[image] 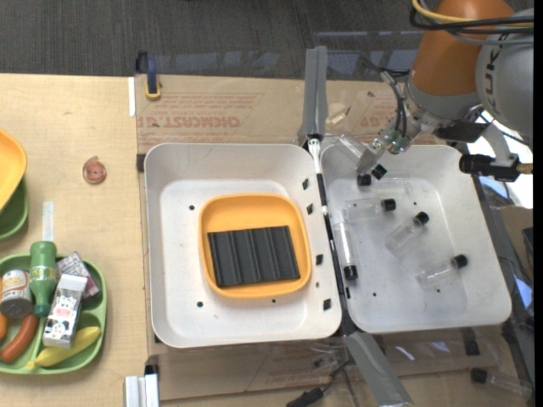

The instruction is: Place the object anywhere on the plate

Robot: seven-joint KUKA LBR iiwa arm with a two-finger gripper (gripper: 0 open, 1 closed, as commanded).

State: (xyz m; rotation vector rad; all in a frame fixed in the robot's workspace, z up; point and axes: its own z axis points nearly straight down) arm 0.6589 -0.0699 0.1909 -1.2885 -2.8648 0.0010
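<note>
An orange plate (pixel 254 246) lies in the left white bin (pixel 170 253). A dark grey ridged rectangular slab (pixel 254 255) rests flat on the plate's middle. My gripper (pixel 372 170) hangs over the far-left corner of the right white bin (pixel 484 303), well apart from the plate. It is small and partly hidden by the wrist, with nothing clearly held. Several clear vials with black caps lie loose in the right bin, among them a vial (pixel 389 203) just below the gripper, a second vial (pixel 413 227) and a third vial (pixel 443 269).
A green tray (pixel 85 346) of toy food sits at the left edge, with a yellow bowl (pixel 8 172) behind it. A small pink disc (pixel 94 171) lies on the wooden bench. A metal divider (pixel 316 100) stands between the bins at the back.
</note>
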